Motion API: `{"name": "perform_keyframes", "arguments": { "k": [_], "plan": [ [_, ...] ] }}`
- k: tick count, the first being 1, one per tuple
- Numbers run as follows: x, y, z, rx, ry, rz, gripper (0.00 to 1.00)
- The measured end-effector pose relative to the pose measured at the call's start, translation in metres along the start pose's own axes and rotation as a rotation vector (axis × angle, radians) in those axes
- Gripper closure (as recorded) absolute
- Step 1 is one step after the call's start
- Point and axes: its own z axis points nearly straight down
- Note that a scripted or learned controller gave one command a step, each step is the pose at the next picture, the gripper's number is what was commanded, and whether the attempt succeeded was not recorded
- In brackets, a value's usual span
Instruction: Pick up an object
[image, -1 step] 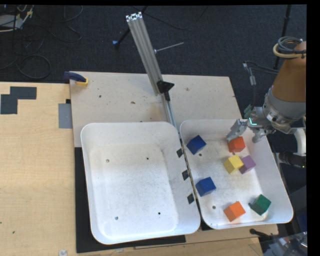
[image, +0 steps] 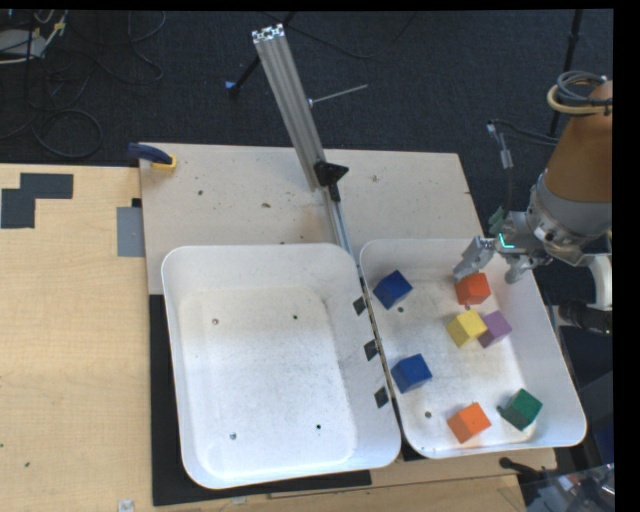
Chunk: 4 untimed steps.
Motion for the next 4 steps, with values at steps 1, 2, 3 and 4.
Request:
{"name": "perform_keyframes", "arguments": {
  "k": [1,2,3,4],
  "plan": [
    [0.006,0.004,0.046,0.004,0.001,0.0,0.0],
    [0.007,-0.005,0.101,-0.004,-0.003,0.001,0.0],
    [0.006,-0.005,0.118,-0.004,-0.002,0.004,0.0],
    [0.004,-0.006,0.111,0.001,0.0,0.01,1.0]
  ]
}}
